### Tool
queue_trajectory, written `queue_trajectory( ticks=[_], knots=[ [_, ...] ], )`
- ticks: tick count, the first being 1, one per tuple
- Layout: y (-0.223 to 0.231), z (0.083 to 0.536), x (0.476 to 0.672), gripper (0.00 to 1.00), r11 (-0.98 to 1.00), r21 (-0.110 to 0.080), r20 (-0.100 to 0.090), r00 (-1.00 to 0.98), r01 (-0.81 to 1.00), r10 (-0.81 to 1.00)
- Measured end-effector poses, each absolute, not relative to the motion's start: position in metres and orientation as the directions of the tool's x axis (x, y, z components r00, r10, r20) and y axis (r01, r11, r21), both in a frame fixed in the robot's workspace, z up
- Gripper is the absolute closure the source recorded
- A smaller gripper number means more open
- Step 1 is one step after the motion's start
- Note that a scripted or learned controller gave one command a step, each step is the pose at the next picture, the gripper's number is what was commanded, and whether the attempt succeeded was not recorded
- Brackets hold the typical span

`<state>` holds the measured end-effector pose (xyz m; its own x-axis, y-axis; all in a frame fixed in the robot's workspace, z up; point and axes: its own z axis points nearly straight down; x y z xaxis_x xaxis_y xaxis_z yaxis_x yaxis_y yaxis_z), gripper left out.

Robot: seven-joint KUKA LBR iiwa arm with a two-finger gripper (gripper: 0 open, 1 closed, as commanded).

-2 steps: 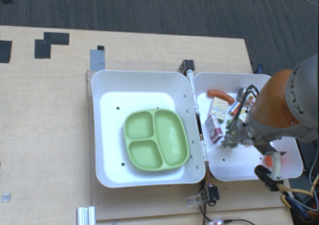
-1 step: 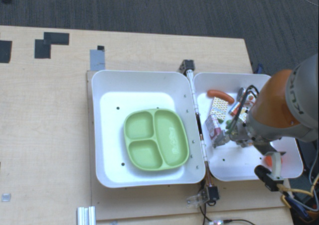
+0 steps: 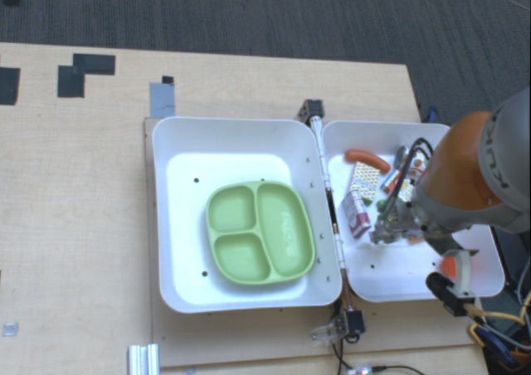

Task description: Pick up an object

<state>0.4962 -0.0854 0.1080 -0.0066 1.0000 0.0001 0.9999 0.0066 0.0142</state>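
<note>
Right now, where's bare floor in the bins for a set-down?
Left bin: a bare strip all round the green divided plate, widest along the top. Right bin: bare along the bottom edge. Crowded at its top, where the orange piece, packets and tool cluster.

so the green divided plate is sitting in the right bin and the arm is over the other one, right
Not quite. The camera view shows the green divided plate lying in the left bin, not the right. The arm is over the other one, the right bin, where a few small items lie.
</note>
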Motion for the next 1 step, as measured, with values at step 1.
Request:
queue_trajectory(
  ticks=[1],
  knots=[
    [-0.0853, 0.1079, 0.4961, 0.0, 0.006, 0.014, 0.0, -0.006, 1.0, 1.0]
  ],
)
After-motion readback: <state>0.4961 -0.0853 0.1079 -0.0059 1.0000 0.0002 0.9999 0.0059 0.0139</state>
